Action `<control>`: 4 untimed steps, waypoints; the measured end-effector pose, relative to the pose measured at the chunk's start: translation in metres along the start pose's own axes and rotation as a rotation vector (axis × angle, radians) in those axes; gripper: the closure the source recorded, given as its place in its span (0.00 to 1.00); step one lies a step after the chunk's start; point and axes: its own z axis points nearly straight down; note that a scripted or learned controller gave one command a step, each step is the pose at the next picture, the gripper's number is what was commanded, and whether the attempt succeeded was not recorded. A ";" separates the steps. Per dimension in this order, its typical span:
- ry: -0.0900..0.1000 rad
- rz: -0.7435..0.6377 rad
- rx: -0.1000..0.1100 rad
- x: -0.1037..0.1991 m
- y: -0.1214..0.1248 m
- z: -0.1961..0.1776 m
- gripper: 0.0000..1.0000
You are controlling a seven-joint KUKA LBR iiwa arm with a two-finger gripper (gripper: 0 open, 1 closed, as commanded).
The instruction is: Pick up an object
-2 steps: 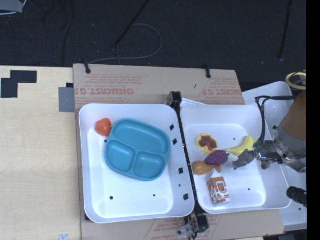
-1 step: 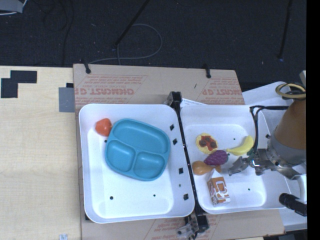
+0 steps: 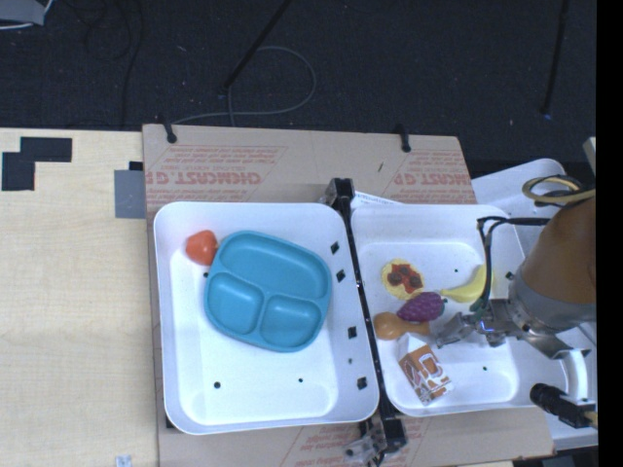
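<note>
Two white bins sit side by side on the desk. Purple grapes lie in the right bin. The hand is just right of the grapes; I cannot tell if it holds anything. A banana lies just above.

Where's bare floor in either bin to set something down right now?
Left bin: bare floor along the near edge, below the blue tray, and a strip left of it under the tomato. Right bin: the far strip above the round toy is bare. Its middle is crowded: banana, grapes, packet and the gripper.
</note>
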 end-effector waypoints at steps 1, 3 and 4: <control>0.004 0.007 0.006 0.000 -0.001 -0.007 1.00; 0.001 -0.002 0.000 -0.001 0.007 -0.117 1.00; 0.001 -0.002 0.001 -0.002 0.007 -0.148 1.00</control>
